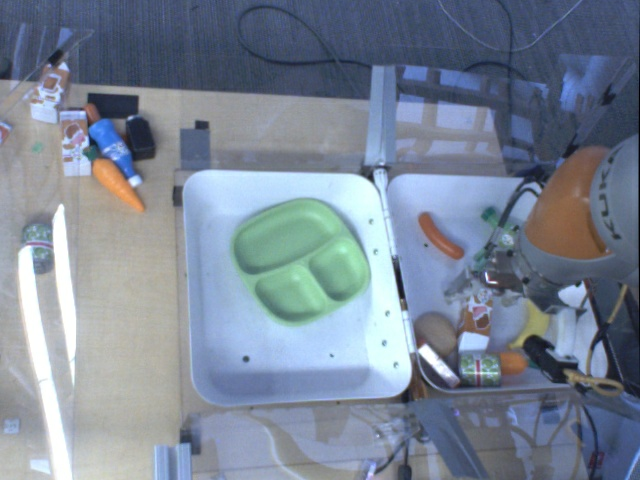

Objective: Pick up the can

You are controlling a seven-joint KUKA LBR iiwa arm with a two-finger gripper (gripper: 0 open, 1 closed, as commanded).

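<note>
The can (pixel 480 370) has a green label and lies on its side at the front edge of the right bin (pixel 410 198), between a white-and-black packet (pixel 438 365) and an orange item (pixel 512 361). My gripper (pixel 487 276) hangs over the middle of the right bin, well behind the can and apart from it. A small red-and-white carton (pixel 476 320) stands just below the gripper, between it and the can. The grey arm with its orange band (pixel 565 218) reaches in from the right.
The right bin also holds a sausage (pixel 440 235), a brown lump (pixel 435 330), a yellow item (pixel 536 323) and a small green piece (pixel 490 213). A green divided plate (pixel 300 258) lies in the left bin (pixel 215 368). A carrot (pixel 118 185), blue bottle (pixel 113 151) and cartons (pixel 72 140) lie at the bench's far left.
</note>
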